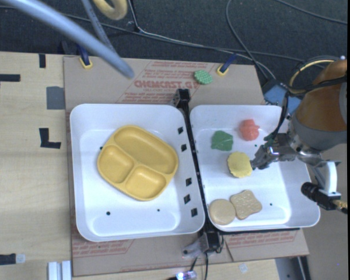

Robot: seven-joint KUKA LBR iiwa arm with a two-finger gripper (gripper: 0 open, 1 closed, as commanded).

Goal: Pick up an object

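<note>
Hovering end effector [262, 159] beside yellow piece [240, 164].

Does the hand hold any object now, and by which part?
It cannot be told. The hand is at the right edge of the yellow piece, but no object shows between its fingers.

**Gripper low in the right bin**

At right of frame we see the gripper [261, 161] just beside a yellow piece [240, 164] in the right bin [280, 213]. A yellow divided plate [137, 162] fills the left bin [87, 214].
</note>
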